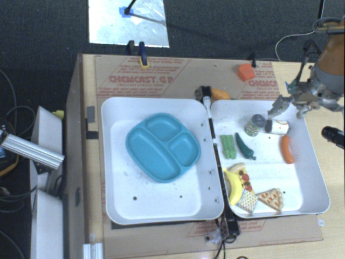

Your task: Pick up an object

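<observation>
Gripper point(291, 104) hovers at right bin point(311, 161) far rim, above white cup point(280, 127); you can't tell jaw state. Likely lining up pick. Blue tray point(163, 146) sits alone in left bin point(116, 144).

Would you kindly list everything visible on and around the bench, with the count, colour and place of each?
Bins: two, white, side by side on the bench.
Divided plate: one, blue, middle of the left bin.
Banana: one, yellow, right bin, near left corner.
Pizza slices: two, tan and red, right bin, near edge.
Green bean piece: one, light green, right bin, left side.
Dark pepper: one, dark green, beside the bean piece.
Sausage: one, orange, right bin, right side.
Can: one, grey-green, right bin, far part.
Cup: one, white, right of the can.
Block: one, orange, on the board beyond the bins.
Arm: one, grey with orange band, at right; gripper over the right bin's far right corner.
</observation>
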Tool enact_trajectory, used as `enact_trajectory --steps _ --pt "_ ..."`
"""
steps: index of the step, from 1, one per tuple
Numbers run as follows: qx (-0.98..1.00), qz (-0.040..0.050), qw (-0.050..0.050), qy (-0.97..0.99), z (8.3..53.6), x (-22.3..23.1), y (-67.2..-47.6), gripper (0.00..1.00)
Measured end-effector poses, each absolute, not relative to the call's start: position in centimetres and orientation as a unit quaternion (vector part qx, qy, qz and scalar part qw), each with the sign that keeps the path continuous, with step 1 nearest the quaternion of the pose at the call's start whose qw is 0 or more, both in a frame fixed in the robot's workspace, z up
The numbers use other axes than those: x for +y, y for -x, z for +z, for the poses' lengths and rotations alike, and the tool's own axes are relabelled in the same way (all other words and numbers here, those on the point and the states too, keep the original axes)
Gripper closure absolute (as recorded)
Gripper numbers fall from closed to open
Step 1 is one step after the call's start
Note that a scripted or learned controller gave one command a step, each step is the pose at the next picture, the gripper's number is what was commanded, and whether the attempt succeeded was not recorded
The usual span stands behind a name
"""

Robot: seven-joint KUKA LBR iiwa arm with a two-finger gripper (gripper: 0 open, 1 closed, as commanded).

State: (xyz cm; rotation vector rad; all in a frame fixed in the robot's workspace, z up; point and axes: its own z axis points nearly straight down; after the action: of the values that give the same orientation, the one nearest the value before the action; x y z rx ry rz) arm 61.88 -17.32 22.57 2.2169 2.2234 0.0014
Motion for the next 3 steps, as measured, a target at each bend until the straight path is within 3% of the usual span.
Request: enact_trajectory --steps 1,2,3 --pt "0.708 0.001 0.001 -0.706 9.6 -10.7 -61.6 0.0" --pt "0.707 0.0 0.0 -0.707 8.4 -11.5 -55.3 0.0" --pt "0.708 0.0007 0.002 -0.706 8.5 -14.2 -59.9 0.0"
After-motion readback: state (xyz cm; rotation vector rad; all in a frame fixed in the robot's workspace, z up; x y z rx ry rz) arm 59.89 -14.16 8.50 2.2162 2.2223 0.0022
